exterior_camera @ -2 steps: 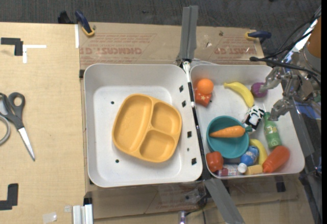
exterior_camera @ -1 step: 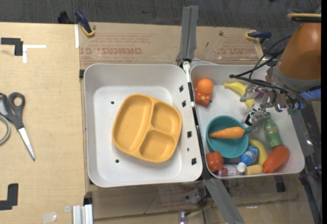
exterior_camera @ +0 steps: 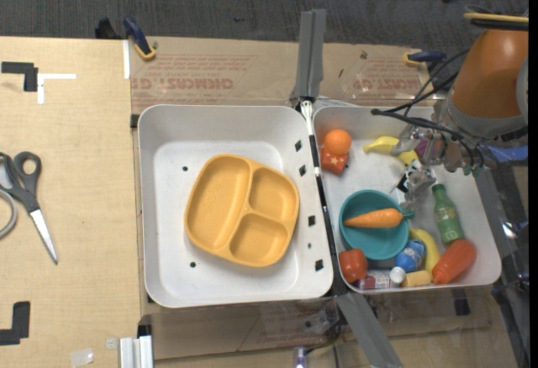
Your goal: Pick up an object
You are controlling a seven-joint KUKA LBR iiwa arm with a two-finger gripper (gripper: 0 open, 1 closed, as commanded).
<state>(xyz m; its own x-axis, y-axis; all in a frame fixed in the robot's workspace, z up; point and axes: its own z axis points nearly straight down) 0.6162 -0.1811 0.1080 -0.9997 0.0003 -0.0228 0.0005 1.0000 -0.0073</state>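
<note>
Overhead, my gripper [exterior_camera: 418, 176] hangs over the right bin [exterior_camera: 487, 274], just right of the teal bowl [exterior_camera: 376, 233]; whether my fingers are apart or together I cannot tell. My orange-banded arm [exterior_camera: 494, 76] reaches in from above and right of that bowl, wrist tipped downward. A carrot [exterior_camera: 373, 218] lies across the bowl. A green bottle [exterior_camera: 445, 213] lies right of it, its label too small to read. Left of the bowl, the left bin [exterior_camera: 160, 215] holds a yellow divided plate [exterior_camera: 242, 210]. Behind the bins, cardboard [exterior_camera: 210, 76] carries upside-down red print I cannot make out.
</note>
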